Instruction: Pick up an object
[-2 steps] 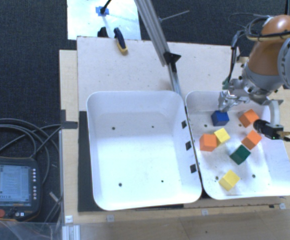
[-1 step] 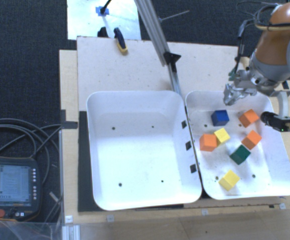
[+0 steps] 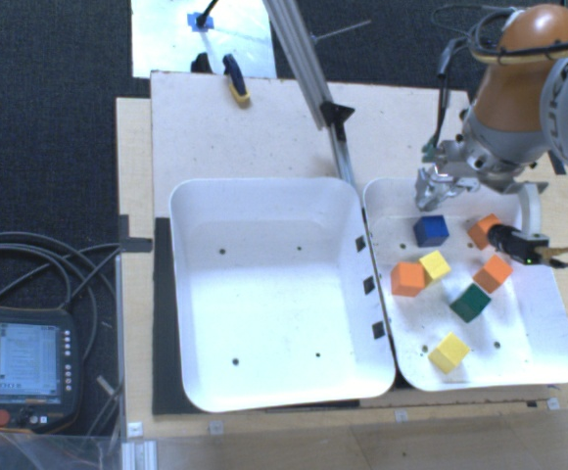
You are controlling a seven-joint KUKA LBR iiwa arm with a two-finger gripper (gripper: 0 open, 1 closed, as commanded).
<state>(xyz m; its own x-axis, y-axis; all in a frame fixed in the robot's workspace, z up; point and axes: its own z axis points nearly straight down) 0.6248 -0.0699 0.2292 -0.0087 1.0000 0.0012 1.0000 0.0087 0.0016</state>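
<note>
The right bin (image 3: 548, 355) holds several small blocks. A blue cube (image 3: 431, 230) lies near its back, with an orange cube (image 3: 408, 278) and a yellow cube (image 3: 436, 264) just in front of it. Further right sit two orange blocks (image 3: 482, 230) (image 3: 494, 272), a green cube (image 3: 470, 304), and a yellow cube (image 3: 449, 352) near the front. My gripper (image 3: 431, 196) hangs over the back of this bin, just above and behind the blue cube. Nothing shows between its fingers.
The left bin (image 3: 196, 213) stands beside the right one, their walls touching along the middle. A slanted metal pole (image 3: 304, 57) crosses the board behind the bins. A teach pendant (image 3: 20, 360) and cables lie at the far left.
</note>
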